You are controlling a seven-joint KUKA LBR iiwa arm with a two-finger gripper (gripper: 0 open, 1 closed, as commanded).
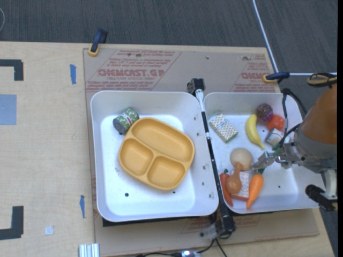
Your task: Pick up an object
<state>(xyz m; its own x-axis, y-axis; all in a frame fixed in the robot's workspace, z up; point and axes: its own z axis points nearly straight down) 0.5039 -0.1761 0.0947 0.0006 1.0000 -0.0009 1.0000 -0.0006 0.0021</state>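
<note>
Orange carrot (255, 188) lies just below and left of your end effector (266, 161) in the right bin (286, 194), with a pale onion (241, 158) just to its left. You cannot tell how far it is open, nor anything held. A yellow banana (253, 131) sits above it.

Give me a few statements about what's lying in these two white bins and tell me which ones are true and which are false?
1. The yellow divided tray lies in the left bin. True.
2. The banana lies in the left bin beside the tray. False: it lies in the right bin, near its far side.
3. A small green can lies on its side at the tray's far left corner. True.
4. The carrot lies outside both bins on the bench. False: it lies inside the right bin, near its front edge.
5. The gripper is over the right bin. True.
</note>
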